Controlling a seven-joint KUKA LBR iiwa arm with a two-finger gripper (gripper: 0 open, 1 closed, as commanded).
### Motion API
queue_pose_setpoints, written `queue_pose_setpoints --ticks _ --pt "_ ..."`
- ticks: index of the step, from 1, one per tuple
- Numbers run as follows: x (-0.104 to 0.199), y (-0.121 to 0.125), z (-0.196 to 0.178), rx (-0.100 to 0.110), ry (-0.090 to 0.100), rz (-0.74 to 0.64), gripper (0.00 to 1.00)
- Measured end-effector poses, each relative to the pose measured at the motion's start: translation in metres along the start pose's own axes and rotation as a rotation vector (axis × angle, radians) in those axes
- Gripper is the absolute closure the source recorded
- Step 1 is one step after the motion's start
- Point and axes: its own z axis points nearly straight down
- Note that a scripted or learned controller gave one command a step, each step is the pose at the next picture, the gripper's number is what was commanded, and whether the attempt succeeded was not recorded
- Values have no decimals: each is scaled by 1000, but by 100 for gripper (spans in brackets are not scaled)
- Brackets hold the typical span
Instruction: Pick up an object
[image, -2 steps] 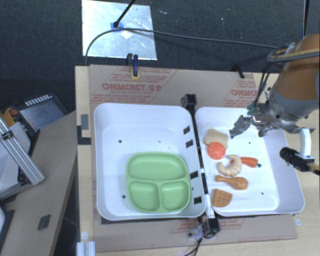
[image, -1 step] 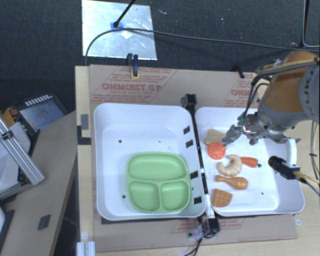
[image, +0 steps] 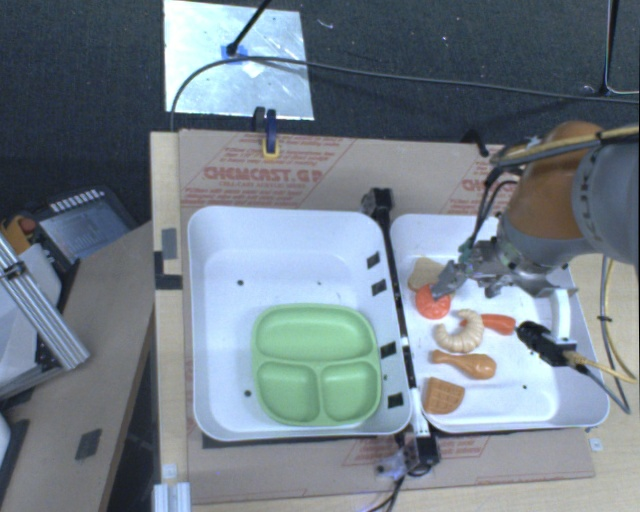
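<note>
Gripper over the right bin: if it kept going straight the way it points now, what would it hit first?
Most likely the red round toy. The gripper points down and left, tip just above it in the right bin. Depth is unclear, so contact can't be confirmed.

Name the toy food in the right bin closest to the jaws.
The red tomato slice, right at the gripper tip; the shrimp and drumstick lie lower.

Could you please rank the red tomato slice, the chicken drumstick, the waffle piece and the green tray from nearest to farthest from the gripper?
1. Red tomato slice, just below the gripper.
2. Chicken drumstick, lower in the right bin.
3. Waffle piece, at that bin's near edge.
4. Green tray, left bin.
</note>
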Motion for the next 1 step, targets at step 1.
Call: queue_pose_setpoints --ticks 1 --pt "1 0 52 0 1 0 0"
